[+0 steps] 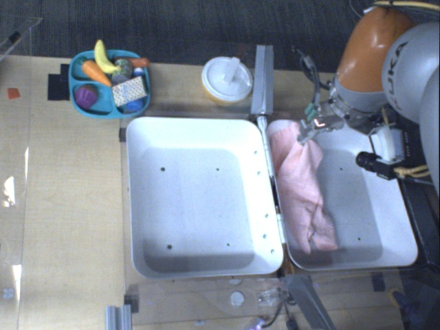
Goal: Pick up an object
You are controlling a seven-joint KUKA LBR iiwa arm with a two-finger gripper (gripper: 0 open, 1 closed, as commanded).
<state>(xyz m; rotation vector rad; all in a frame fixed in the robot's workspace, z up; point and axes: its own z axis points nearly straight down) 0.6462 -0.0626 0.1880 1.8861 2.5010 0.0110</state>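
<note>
Cloth is our target: one pink cloth point(302, 191) lies crumpled along the left side of the right bin point(385, 253), running from the bin's upper left corner down toward the lower middle of the frame. We see the gripper point(311, 126) at the cloth's top end, right of centre in the upper half of the picture, and the fabric looks drawn up to it there; whether the pincer is open or closed on that fold, we cannot tell from this angle.

For a clean pick, we judge the grasp wants a thick bunch of fabric rather than a thin edge, then a straight rise, high enough that the long trailing part clears the wall between the bins. Soft cloth slips, so a slow lift suits it.

Now the count. We have two white bins, the left bin point(192, 253) beside the right one. One blue tray point(77, 105) of toy food sits at the upper left, with one banana point(103, 57) and one carrot point(95, 71) we can make out. One white lidded cup point(227, 79) stands at upper centre
</note>
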